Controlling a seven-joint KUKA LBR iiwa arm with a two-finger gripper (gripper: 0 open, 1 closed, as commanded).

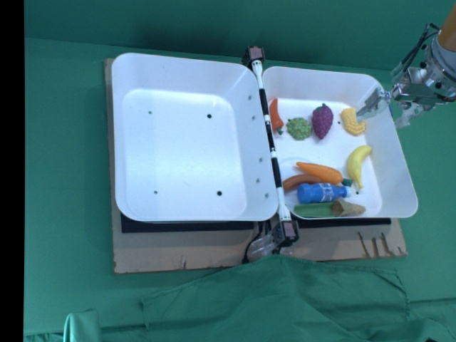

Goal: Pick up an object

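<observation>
Corn [352,122], a small yellow ridged toy piece, lies at the far right corner of the right bin [399,173], just beside the gripper [375,104]. Jaw state cannot be told: the metal fingers blur against the bin wall, and nothing is seen between them. Gripper body is grey metal with loose cables, carried on the arm [443,48], whose orange band shows at the frame's edge. Left of the corn sit purple grapes [323,120], knobbly and glossy, then a green, bumpy broccoli [298,128], then a small red-orange pepper [274,115] against the bin's left wall. Nearer the camera lie a smooth curved banana [358,164], an orange carrot [320,171], a brownish sausage [295,182], a blue bottle [322,192] with a white label too small to read, a green cucumber [312,210] and a tan cone [348,207]. Both bins are shallow, white, smooth plastic with rounded corners; the left bin [128,77] shows a few dark dots on its floor. They rest on brown cardboard [178,258] over green cloth [64,155].
</observation>
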